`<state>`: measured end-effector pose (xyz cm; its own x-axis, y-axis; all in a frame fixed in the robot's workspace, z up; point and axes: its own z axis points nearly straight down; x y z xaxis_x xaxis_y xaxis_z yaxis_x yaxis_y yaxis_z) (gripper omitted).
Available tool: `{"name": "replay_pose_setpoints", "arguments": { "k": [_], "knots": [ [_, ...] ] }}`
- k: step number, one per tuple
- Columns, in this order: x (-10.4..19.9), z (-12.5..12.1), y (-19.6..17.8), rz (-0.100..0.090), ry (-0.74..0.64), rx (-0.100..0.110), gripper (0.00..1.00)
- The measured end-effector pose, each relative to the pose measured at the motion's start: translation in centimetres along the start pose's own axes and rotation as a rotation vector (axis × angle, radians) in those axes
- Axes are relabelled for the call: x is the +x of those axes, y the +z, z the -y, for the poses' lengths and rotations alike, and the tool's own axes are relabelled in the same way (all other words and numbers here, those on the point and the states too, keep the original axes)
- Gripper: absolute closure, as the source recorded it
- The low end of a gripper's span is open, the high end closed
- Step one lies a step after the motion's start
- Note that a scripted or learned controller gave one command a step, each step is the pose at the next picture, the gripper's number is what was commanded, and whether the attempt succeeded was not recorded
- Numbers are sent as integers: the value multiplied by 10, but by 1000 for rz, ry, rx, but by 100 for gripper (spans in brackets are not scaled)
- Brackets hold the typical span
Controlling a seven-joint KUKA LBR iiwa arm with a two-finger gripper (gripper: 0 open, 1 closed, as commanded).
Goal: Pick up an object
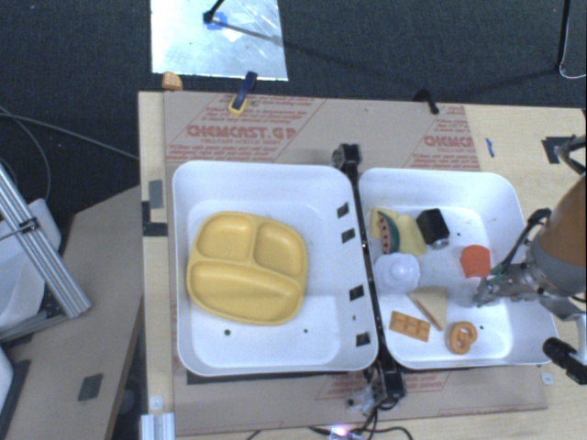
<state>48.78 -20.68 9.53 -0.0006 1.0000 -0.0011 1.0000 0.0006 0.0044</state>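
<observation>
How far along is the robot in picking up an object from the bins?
Nothing looks picked up yet. The gripper is low over the right bin, beside the orange-red piece, with nothing visible between its fingers. The pretzel, cracker and black block lie in that bin. The yellow plate sits in the left bin. Grasping and lifting remain.

Two white bins (275, 177) sit on a tan bench (303, 122) printed with red lettering, one holding a yellow divided plate (246, 266), the other a black block (432, 226), an orange-red piece (475, 261), a brown waffle-patterned cracker (409, 325) and an orange pretzel (461, 337).
</observation>
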Motion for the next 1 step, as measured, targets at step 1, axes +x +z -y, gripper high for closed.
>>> {"name": "replay_pose_setpoints", "arguments": {
  "k": [1],
  "knots": [
    [35,-87,-83,2,-11,-11,100]
  ]
}}
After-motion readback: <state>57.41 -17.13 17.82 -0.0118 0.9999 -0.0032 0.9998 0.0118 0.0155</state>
